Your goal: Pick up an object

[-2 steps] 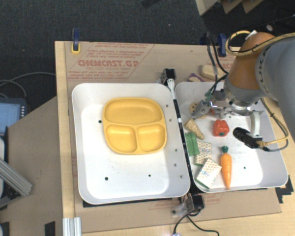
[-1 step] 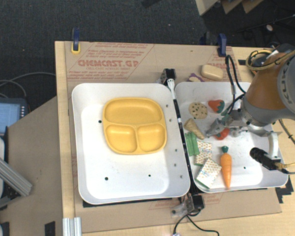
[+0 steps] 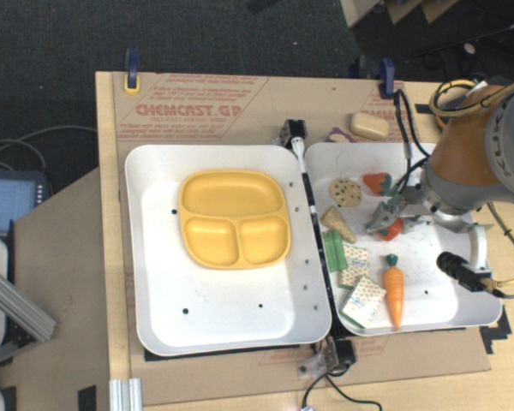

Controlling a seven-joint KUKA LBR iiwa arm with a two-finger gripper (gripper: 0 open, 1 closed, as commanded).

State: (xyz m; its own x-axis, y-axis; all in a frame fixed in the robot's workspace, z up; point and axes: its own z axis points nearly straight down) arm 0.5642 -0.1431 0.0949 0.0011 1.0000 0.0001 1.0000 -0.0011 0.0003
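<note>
**Gripper low among the toy food in the right bin**

The shallow white left bin [image 3: 154, 255] carries a yellow plastic three-compartment plate [image 3: 235, 217] in its upper half, tilted a little. Along the seam between the bins lies a flat green rectangular piece [image 3: 334, 251] at the left edge of the shallow white right bin [image 3: 475, 315]. Above it sit a beige wedge-shaped piece [image 3: 337, 222] and a round tan cookie with dark chips [image 3: 346, 192]. Below it lie a patterned pale square card [image 3: 354, 262] and a pale patterned packet [image 3: 362, 300] near the bin's lower left corner. An orange toy carrot with a green top [image 3: 394, 291] lies beside the packet. On the bench beyond the bin's top edge rests a cream rounded block [image 3: 370, 126]. The grey two-finger gripper [image 3: 387, 219] is down in the bin's middle, with a red-orange piece [image 3: 378, 181] just above it and a small red piece [image 3: 393, 228] at its tip; I cannot tell how its jaws stand.
</note>
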